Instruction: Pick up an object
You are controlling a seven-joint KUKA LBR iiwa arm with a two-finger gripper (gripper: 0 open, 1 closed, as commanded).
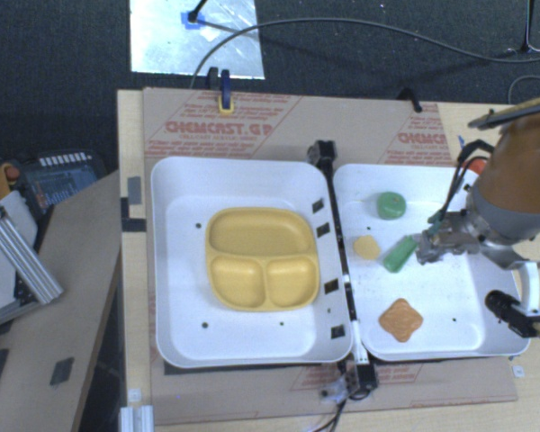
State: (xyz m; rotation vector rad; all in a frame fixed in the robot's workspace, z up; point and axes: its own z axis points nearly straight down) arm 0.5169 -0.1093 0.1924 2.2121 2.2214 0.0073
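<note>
Four small objects lie in the right bin [472, 327] within your reach: a green cylinder [399, 253], a pale yellow piece [367, 247], a round green piece [391, 205] and an orange cookie-shaped piece [400, 319]. Your gripper [429, 246] sits low over this bin with its tip right at the near end of the green cylinder, which stretches away from the tool at a slant toward the divider [338, 250]. From this angle you cannot tell how the tool is set, wide or narrow, nor whether anything is caught in it, so treat the grasp as not yet made. The cylinder is your likeliest target, being the closest; the pale yellow piece lies just beyond its far end, the round green piece further off to one side, the orange one off to the other, nearer the camera. To do this step well, centre the tool over the middle of the cylinder, not its end, and turn the wrist so that you close across its short width; a pinch at the tip would probably squirt it out or roll it away. Go down until you nearly meet the bin floor, close firmly, then lift straight up and check that the cylinder rises with you. The yellow tray [259, 257] in the left bin [175, 241] lies well beyond the divider and need not concern you.
</note>
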